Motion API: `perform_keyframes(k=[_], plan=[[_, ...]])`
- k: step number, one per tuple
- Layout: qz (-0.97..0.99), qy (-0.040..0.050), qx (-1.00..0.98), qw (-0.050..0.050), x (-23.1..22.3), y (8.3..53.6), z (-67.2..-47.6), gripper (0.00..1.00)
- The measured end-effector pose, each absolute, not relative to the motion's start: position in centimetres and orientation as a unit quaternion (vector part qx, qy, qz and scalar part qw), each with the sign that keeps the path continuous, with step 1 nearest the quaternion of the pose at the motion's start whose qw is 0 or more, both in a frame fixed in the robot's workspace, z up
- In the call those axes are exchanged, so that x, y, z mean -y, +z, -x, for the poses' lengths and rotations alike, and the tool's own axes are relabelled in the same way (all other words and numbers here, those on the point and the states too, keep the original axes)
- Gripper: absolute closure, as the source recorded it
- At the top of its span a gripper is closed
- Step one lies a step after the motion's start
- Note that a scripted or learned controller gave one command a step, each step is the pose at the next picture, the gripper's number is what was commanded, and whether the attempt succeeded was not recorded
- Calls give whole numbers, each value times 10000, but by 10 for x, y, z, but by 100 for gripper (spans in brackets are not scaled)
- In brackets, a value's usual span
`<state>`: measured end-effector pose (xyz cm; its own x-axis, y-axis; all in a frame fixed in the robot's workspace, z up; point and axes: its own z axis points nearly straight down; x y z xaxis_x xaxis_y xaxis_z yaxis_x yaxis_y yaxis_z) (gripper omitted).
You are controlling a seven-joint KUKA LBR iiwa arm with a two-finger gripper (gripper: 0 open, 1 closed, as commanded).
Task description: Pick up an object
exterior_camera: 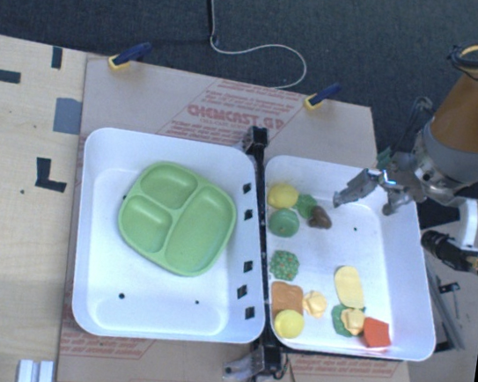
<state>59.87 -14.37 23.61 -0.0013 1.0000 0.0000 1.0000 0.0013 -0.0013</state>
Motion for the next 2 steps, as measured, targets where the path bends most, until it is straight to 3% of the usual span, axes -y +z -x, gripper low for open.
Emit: perform_keyframes(k=[1, 2], plan=[[7060, 4, 7082, 6, 143, 246, -599, 100], [7044, -50, 7098, -57, 89, 376, -599, 100]])
